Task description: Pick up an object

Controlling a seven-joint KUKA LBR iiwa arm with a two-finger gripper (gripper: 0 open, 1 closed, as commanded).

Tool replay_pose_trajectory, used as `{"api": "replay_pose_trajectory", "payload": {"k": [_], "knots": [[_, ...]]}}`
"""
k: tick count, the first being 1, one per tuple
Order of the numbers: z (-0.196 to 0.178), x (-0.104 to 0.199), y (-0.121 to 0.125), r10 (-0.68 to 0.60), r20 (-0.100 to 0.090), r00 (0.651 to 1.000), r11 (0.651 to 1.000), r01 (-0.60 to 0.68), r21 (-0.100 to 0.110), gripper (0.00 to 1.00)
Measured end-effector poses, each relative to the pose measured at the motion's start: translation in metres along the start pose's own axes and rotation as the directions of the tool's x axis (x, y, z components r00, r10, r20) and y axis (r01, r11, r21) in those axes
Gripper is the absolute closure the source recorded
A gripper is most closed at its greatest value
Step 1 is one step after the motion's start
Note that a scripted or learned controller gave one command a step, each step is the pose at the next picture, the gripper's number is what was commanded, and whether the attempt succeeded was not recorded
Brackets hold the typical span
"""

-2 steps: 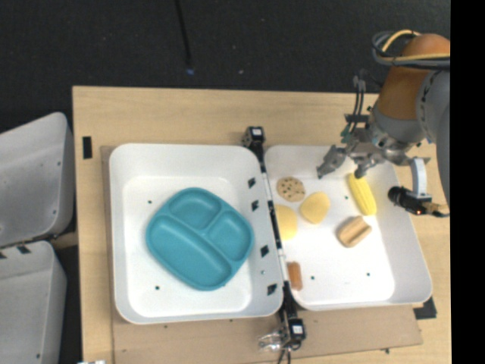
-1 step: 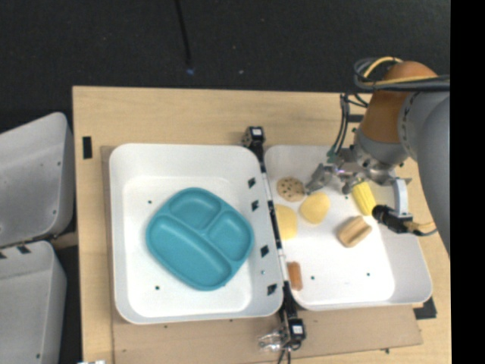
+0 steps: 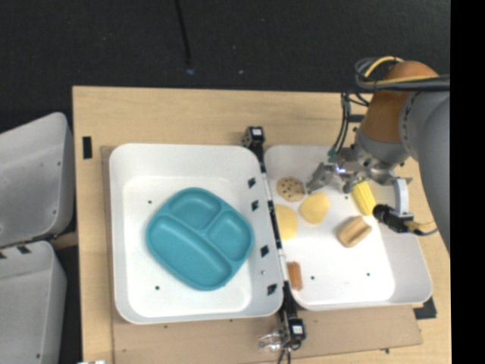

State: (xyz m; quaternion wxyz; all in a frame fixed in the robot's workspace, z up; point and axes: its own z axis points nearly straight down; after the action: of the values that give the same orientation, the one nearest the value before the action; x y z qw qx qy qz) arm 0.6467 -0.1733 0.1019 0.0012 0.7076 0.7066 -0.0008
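Observation:
My gripper (image 3: 342, 174) hangs over the back of the right bin (image 3: 409, 279), below the arm's orange band. Nothing shows as held in it. Just under it lies a yellow corn piece (image 3: 364, 197). A round tan cookie (image 3: 289, 187) sits to its left by the divider. A pale yellow lump (image 3: 315, 207) lies in front of the gripper, with a second yellow piece (image 3: 285, 222) further left. A brown cylinder (image 3: 353, 231) rests to the right of the middle. A small orange-brown sausage (image 3: 294, 275) lies at the bin's front left.
The left bin (image 3: 125, 279) holds a teal compartment plate (image 3: 199, 237). A black cable end (image 3: 388, 217) dangles off the wrist beside the corn. White chair-like shapes (image 3: 30, 180) stand left of the bench.

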Motion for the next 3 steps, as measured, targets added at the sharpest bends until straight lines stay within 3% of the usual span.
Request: {"api": "replay_pose_trajectory", "payload": {"k": [1, 3], "knots": [[-0.012, -0.001, 0.001, 0.000, 0.001, 1.000, 1.000, 0.000, -0.003, 1.00], [-0.109, -0.004, 0.016, -0.007, -0.001, 1.000, 1.000, 0.007, -0.005, 1.00]]}}
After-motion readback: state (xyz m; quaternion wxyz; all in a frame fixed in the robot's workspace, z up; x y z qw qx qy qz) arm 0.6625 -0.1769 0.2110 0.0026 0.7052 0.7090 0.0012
